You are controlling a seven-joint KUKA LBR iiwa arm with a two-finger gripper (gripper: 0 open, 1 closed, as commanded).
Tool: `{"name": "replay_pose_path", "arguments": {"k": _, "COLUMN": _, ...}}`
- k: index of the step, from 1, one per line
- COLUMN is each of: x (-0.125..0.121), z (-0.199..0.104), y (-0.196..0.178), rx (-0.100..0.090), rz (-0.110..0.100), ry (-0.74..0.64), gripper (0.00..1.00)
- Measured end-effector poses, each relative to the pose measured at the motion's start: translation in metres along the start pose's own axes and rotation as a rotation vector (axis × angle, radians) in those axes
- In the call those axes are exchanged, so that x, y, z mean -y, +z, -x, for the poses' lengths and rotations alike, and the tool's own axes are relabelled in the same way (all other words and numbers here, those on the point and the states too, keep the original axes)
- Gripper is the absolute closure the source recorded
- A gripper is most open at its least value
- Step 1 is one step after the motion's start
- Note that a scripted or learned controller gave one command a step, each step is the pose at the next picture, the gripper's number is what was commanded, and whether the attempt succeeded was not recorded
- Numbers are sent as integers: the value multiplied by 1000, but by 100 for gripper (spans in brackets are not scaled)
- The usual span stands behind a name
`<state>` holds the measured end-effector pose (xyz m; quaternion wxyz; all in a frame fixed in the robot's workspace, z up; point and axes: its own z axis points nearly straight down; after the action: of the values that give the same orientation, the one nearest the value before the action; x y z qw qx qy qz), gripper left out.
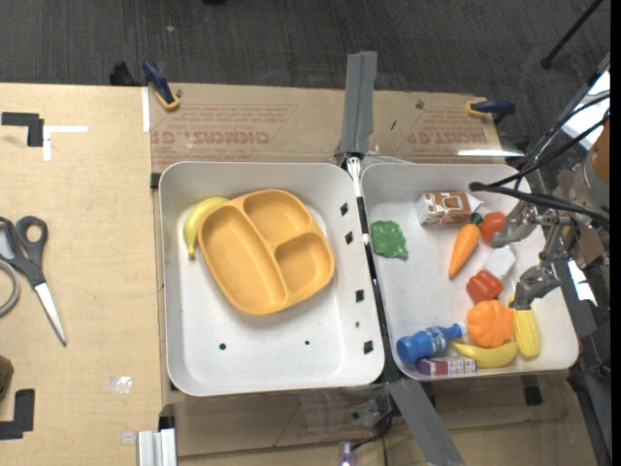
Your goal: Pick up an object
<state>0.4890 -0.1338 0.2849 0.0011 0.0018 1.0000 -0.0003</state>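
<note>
Orange carrot [464,248] lies left of hand [529,260], long axis slanted toward it; hand's grip state unclear.

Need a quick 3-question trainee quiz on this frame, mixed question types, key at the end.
1. True or false: the yellow divided plate lies in the right bin.
2. Which item sits nearest the divider between the bins?
A. green leafy toy
B. carrot
C. corn cob
3. Fill in: the toy peeking out from under the plate's left edge is a ____.

Key:
1. False; it lies in the left bin.
2. A.
3. banana.
</note>
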Motion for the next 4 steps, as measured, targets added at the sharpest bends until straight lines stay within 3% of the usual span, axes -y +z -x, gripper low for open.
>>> {"name": "replay_pose_path", "arguments": {"k": 1, "x": 14, "z": 61, "y": 114, "rx": 0, "rz": 0, "ry": 63, "gripper": 0}}
{"name": "replay_pose_path", "arguments": {"k": 2, "x": -3, "z": 96, "y": 192, "rx": 2, "rz": 0, "ry": 89, "gripper": 0}}
{"name": "replay_pose_path", "arguments": {"k": 3, "x": 13, "z": 70, "y": 192, "rx": 0, "rz": 0, "ry": 42, "gripper": 0}}
{"name": "replay_pose_path", "arguments": {"k": 4, "x": 12, "z": 71, "y": 182, "rx": 5, "rz": -2, "ry": 38, "gripper": 100}}
